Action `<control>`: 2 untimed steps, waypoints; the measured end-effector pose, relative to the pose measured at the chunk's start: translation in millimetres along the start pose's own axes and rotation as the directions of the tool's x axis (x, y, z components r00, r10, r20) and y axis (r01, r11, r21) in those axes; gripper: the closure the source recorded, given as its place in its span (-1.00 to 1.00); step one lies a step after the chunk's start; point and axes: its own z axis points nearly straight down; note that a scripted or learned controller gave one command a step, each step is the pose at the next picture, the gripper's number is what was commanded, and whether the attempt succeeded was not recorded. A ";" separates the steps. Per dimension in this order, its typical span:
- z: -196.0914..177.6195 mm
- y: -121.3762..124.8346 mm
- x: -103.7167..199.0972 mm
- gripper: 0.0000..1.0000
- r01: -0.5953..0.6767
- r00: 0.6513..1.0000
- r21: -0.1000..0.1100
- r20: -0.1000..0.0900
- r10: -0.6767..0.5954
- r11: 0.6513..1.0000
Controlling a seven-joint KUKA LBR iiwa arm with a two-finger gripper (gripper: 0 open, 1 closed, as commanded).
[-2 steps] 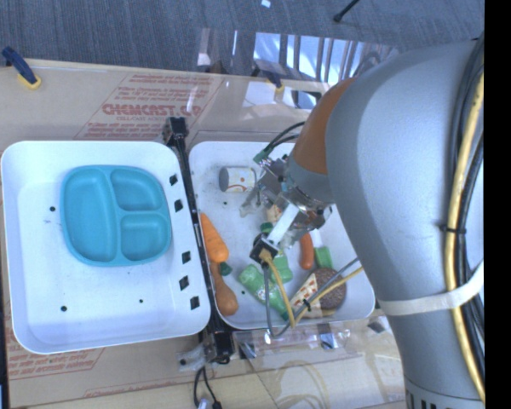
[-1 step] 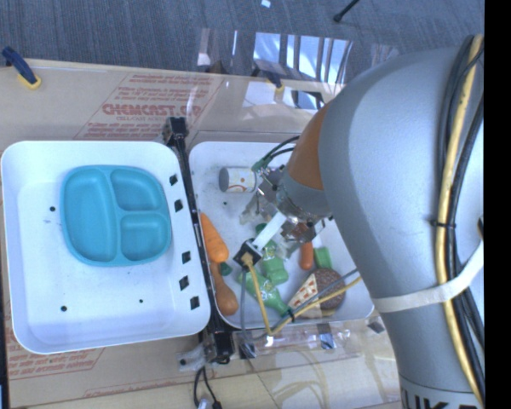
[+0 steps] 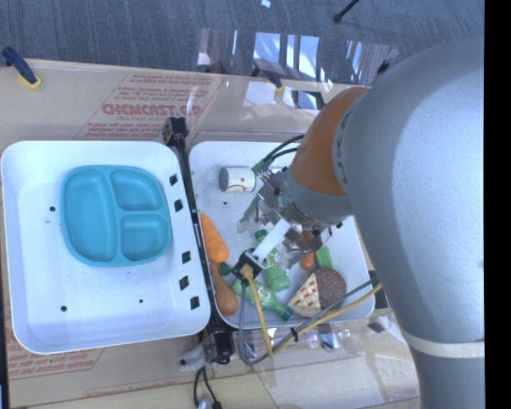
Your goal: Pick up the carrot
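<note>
The carrot [image 3: 214, 239] is a slim orange piece lying along the left wall of the right bin [image 3: 351, 244], pointing up and away from the camera. My gripper [image 3: 257, 218] hangs over the middle of that bin, a little to the right of the carrot and apart from it. The arm's wrist and orange band cover the bin's right part. Nothing shows between the gripper and the carrot.
A second orange-brown piece [image 3: 226, 299] lies just below the carrot. A small white cylinder [image 3: 234, 179] sits at the bin's back. Green pieces [image 3: 277, 279], a tan wedge [image 3: 307, 297] and a brown disc [image 3: 330, 283] crowd the front. The left bin [image 3: 25, 254] holds a blue divided plate [image 3: 89, 228].
</note>
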 end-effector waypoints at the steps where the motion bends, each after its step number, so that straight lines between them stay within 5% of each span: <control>1: 4.4 -52.7 7.7 -1.00 0.185 0.983 0.007 0.008 -0.185 0.983; 2: 3.0 4.6 -6.6 -1.00 0.048 0.999 -0.001 0.008 -0.048 0.999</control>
